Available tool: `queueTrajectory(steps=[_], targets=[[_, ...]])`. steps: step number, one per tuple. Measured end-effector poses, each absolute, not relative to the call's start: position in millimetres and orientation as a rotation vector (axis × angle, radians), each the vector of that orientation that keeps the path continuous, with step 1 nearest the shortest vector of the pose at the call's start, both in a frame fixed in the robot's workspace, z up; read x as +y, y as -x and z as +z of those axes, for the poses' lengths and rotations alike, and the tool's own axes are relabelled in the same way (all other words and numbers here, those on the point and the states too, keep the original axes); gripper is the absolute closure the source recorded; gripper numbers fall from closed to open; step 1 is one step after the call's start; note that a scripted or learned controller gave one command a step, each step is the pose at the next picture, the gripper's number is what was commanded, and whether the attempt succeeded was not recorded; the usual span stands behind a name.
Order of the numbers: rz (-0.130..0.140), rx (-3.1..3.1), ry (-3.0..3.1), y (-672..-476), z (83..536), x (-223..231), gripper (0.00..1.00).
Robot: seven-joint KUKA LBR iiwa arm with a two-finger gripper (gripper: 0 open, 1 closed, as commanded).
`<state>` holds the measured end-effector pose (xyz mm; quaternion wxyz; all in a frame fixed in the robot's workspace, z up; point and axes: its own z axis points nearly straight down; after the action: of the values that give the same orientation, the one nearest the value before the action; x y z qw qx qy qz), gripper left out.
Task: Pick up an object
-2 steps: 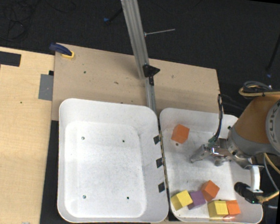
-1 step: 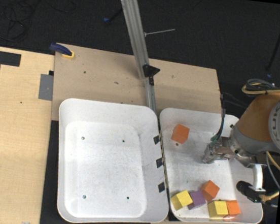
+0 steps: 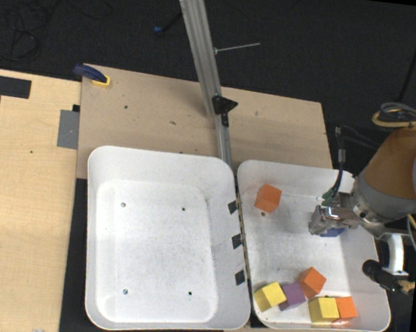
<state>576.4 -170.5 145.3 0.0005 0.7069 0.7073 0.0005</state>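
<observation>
Currently my gripper (image 3: 327,222) sits low in the right bin (image 3: 297,182), toward its 3 o'clock side, arm coming in from the right. Something bluish shows under the metal tip; too small to name, and I cannot tell whether I am apart, together, or clamped on anything.

Loose blocks lie scattered, not arranged, so I judge they landed as dropped. One orange cube (image 3: 267,198) stands alone at 9 o'clock from my gripper, well apart, near the divider between bins. It sits square-ish, slightly turned, edges not parallel to the bin wall; no long axis, so any approach angle matching a face pair should do.

A cluster crowds the bin's 6 o'clock edge: yellow block (image 3: 271,294), purple block (image 3: 294,294), a second orange block (image 3: 313,280), another yellow (image 3: 323,310) touching an orange (image 3: 346,308). Likely harder picks, since neighbours block finger room.

Left bin (image 3: 105,167) bears nothing I need.
</observation>
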Motion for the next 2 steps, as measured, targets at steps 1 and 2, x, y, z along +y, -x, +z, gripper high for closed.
queueTrajectory(steps=[1,2], targets=[[0.001,2.217,-2.224,-571.9,190.4,-177.7,1.0],[0.002,2.22,-2.218,-572.7,242.6,-179.1,1.0]])
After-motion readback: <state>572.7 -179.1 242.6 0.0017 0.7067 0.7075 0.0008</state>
